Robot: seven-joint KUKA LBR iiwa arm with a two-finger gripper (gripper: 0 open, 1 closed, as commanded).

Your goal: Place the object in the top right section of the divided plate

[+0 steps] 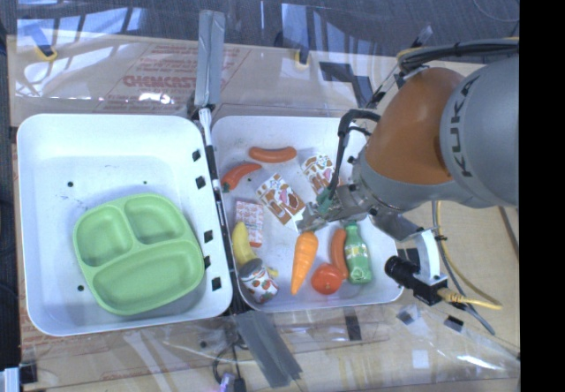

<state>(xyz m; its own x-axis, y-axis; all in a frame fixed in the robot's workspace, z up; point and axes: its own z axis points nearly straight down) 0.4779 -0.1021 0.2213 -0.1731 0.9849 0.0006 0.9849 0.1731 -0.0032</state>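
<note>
A green divided plate lies in the left bin; all three of its sections are bare, including the top right one. My gripper hangs low over the middle of the right bin, just above the leafy end of an orange carrot and beside a brown-and-white snack packet. The wrist hides what sits directly beneath it. Nothing can be seen held in the gripper.
The right bin also holds a sausage, a red pepper, two more packets, a banana, a small can, a tomato and a green bottle. A dividing wall separates the bins.
</note>
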